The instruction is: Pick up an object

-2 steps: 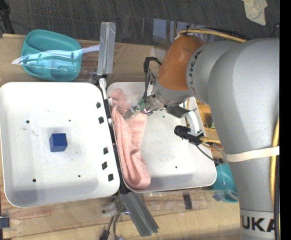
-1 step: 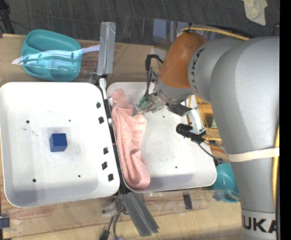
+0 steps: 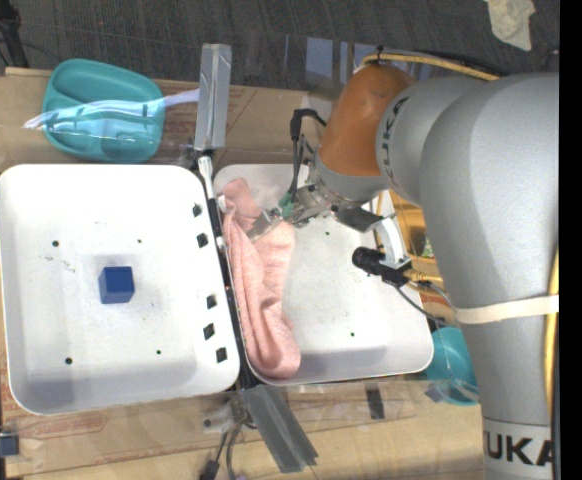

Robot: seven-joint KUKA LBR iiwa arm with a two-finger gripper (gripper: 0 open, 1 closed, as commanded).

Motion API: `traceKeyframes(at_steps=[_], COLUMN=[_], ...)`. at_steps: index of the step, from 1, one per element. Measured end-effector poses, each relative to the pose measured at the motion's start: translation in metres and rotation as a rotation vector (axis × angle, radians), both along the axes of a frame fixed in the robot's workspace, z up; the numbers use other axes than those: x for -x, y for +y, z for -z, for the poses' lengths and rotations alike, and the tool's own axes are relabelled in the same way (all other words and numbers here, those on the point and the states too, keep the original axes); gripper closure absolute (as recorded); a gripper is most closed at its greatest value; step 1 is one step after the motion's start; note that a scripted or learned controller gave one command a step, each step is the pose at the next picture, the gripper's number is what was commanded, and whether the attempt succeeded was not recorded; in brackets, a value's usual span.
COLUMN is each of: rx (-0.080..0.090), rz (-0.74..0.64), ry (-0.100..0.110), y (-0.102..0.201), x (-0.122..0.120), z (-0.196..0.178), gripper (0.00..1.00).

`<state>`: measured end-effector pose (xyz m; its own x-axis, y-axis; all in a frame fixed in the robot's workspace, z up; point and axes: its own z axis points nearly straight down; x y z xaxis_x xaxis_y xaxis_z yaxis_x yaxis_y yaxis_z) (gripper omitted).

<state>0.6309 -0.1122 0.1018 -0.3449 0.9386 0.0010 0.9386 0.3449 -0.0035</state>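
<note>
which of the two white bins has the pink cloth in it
The right-hand bin, under the arm: the pink cloth lies along its left wall. The left bin holds a blue cube.

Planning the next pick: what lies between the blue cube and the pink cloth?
In the camera view: bare floor of the left bin, then the divider between blue cube and pink cloth.

A single fixed camera looks down from above the bench [image 3: 101, 420] at a slant. Both white bins fall inside the frame: the left bin [image 3: 31, 198] is seen whole, the right bin [image 3: 351, 353] partly behind the arm [image 3: 471, 218], which enters from the right and stands nearest the lens, looming large. Dark floor [image 3: 271, 8] runs along the top edge, so the view faces across the bench toward its far side. The camera sits close enough that the bins span most of the width.
</note>
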Motion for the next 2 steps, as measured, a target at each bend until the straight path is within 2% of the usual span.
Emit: traceKeyframes(at_steps=[1, 2], rx=[-0.001, -0.001], rz=[0.002, -0.001], ry=[-0.001, -0.001], y=[-0.008, -0.007], x=[0.002, 0.002], z=[0.009, -0.001], gripper=[0.0, 1.0])
